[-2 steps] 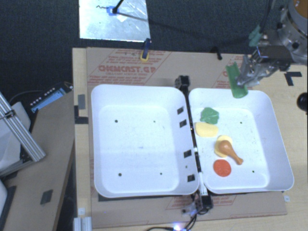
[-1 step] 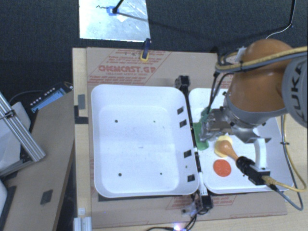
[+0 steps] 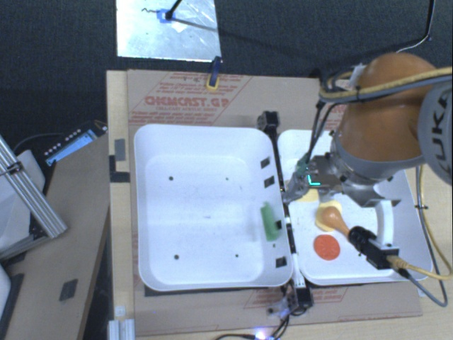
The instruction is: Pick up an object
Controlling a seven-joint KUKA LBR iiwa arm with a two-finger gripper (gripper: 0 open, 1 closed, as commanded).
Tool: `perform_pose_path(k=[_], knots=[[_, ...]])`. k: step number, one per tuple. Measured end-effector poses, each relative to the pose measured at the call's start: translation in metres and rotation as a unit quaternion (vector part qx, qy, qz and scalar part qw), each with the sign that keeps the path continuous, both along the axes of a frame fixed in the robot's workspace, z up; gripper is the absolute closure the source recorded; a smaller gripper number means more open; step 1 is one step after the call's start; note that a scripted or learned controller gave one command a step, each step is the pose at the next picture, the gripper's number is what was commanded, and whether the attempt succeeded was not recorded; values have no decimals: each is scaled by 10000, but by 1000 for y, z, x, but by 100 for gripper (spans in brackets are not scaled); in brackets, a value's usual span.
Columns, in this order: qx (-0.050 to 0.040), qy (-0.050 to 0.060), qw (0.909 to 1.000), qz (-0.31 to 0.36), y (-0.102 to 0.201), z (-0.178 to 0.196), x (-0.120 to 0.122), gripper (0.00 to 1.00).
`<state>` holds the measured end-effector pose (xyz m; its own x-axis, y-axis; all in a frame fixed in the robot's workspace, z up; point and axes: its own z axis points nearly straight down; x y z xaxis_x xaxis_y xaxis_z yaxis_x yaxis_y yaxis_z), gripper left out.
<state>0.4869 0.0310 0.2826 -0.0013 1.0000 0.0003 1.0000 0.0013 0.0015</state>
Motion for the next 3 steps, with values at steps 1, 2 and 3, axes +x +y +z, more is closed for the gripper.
perform_pose_path(k=[1, 2, 3], knots=[[3, -101, 9999, 16, 2, 198, 53, 0], [0, -24, 10000, 34, 3, 201, 52, 100], [11, -21, 10000, 34, 44, 255, -2, 100]])
